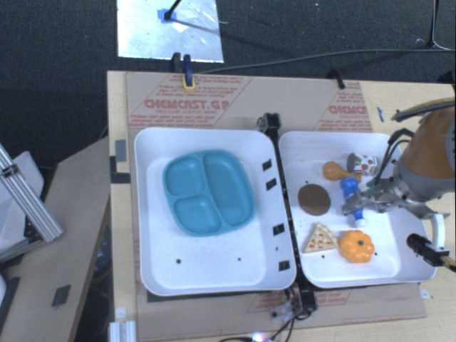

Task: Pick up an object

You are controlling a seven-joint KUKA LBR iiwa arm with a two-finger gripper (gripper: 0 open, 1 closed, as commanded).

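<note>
Where the claw reaches into the right bin, it sits low over a blue toy piece lying near the bin's middle; whether the claw is open or closed, or has hold of anything, cannot be told. Just left of the blue piece lies a brown disc. Above it rest an orange pear-shaped toy and a small white printed cup on its side. Toward the near edge sit a triangular sandwich wedge and an orange toy pumpkin, side by side. The grey arm enters from the right. The left bin holds a teal divided plate. Both bins stand on the counter.
</note>
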